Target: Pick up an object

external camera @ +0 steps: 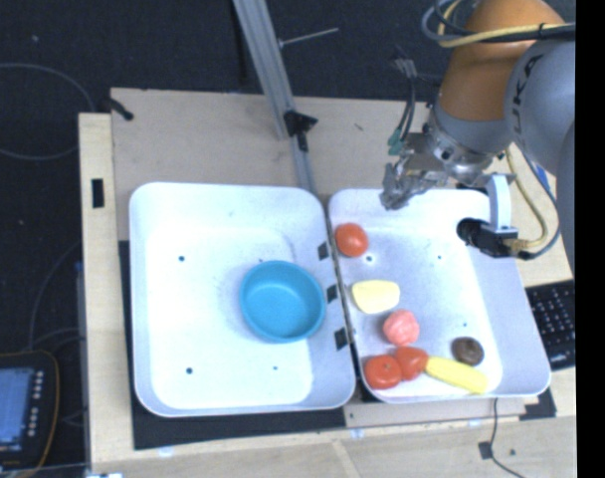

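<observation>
My gripper (397, 197) hangs over the far edge of the right bin (502, 307), with nothing seen between its fingers. Just left and nearer than it, an orange-red ball (351, 239) lies by the bin's left wall. Further toward the front lie a pale yellow piece (374, 295), a pink lumpy item (401, 327), a red tomato-like item (384, 370) touching a red piece (413, 360), a yellow banana-like item (457, 374) and a small brown round item (468, 350).
The left bin (173, 237) holds a blue bowl (282, 301) near its right side. A grey metal pole (271, 73) slants down toward the gap between the bins. A keyboard (553, 317) sits at the right edge of the bench.
</observation>
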